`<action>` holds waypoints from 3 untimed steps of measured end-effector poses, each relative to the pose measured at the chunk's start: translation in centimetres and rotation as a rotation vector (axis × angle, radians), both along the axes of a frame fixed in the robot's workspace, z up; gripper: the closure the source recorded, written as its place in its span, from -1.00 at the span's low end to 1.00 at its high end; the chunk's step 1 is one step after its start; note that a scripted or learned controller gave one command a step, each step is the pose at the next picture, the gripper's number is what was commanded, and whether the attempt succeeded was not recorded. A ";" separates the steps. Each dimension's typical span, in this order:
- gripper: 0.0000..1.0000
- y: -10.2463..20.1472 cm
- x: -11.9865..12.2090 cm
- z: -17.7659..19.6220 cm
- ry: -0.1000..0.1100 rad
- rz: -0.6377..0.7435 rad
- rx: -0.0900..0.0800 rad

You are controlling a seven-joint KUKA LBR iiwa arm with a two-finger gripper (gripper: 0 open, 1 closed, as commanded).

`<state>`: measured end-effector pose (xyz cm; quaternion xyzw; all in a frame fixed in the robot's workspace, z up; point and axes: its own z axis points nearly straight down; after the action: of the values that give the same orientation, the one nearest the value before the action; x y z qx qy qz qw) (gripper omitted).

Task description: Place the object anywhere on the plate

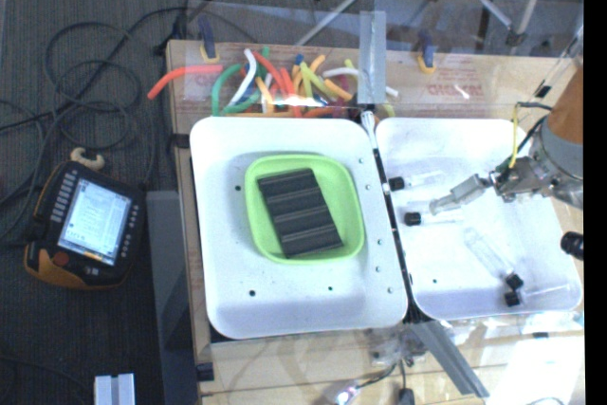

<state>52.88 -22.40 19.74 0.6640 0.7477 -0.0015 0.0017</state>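
Note:
A lime-green square plate (pixel 353 204) rests in the left white bin (pixel 285 308). On the plate lies a dark, ridged rectangular block (pixel 300 212), lengthwise and slightly angled, covering most of the plate's middle. My gripper (pixel 438 203) reaches in from the right and hangs low over the right bin (pixel 455 299), its tip pointing left toward the divider. It stands well clear of the plate and the block. I see nothing held at its tip.
The right bin holds clear tubes (pixel 487 250) with small black caps (pixel 412 219), another cap (pixel 513 281) near its front. Coloured tubing (pixel 285 82) is piled behind the bins. A teach pendant (pixel 83 225) lies on the floor at left.

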 end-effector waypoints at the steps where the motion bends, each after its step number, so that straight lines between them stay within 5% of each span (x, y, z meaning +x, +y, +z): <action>1: -1.00 0.1 -0.5 2.8 -0.001 -0.014 0.003; 2: -1.00 0.1 7.2 7.7 -0.001 -0.023 0.001; 3: -1.00 2.1 6.2 6.1 0.001 -0.113 0.003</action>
<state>59.10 -20.26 25.81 0.7051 0.7091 -0.0006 0.0002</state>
